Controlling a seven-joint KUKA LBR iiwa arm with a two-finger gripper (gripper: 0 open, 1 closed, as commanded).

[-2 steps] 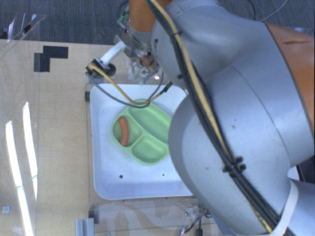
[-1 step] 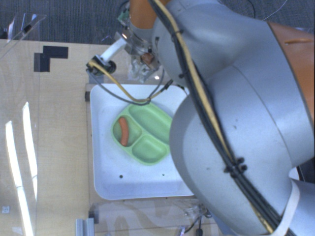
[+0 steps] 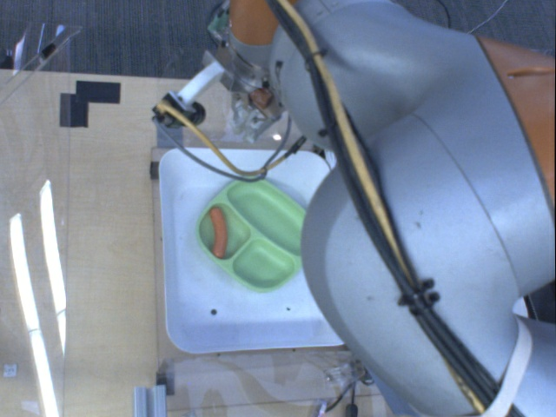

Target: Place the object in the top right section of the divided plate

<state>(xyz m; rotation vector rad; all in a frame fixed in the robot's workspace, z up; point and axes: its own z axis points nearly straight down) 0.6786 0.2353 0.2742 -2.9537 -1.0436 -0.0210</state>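
A light green divided plate (image 3: 271,218) lies in the middle of the left white bin (image 3: 201,320). It has three sections. A reddish-brown sausage (image 3: 219,232) lies lengthwise in the narrow left section. The large upper right section and the small lower section hold nothing. My gripper (image 3: 253,118) hangs over the bin's far edge, above and beyond the plate. A small brownish patch (image 3: 261,99) shows at the gripper, too blurred to tell what it is. The arm's bulk hides the plate's right rim.
The grey arm (image 3: 417,198) covers the whole right side of the view, including the right side of this bin. A yellow cable (image 3: 228,164) loops from the wrist over the bin's far part. Wooden bench (image 3: 87,233) lies to the left.
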